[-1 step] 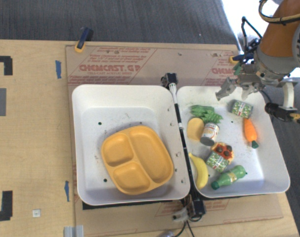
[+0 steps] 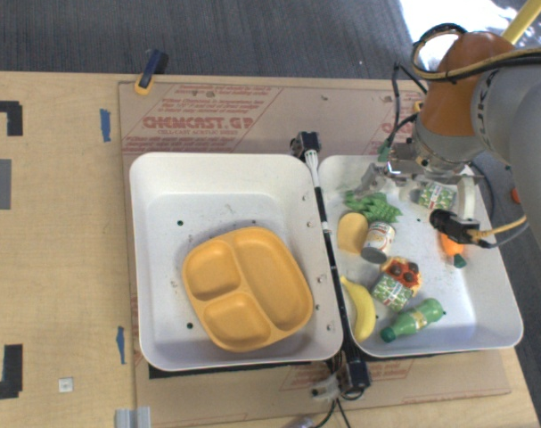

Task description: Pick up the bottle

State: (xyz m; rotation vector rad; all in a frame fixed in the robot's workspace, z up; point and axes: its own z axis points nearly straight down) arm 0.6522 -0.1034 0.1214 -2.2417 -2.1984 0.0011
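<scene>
Nearest the camera, the green bottle [image 2: 413, 319] lies on its side at the near end of the right bin [image 2: 497, 315], just beside the banana [image 2: 359, 308] and a small patterned carton [image 2: 397, 282]. At the bin's far end the gripper [image 2: 413, 172] hovers among leafy greens [image 2: 373, 207] and other clutter, well apart from the bottle; whether it is open or closed cannot be told. Judged step: approach, not yet grasp. The next move calls for travel toward the near edge, alignment across the bottle's body, then descent.
</scene>
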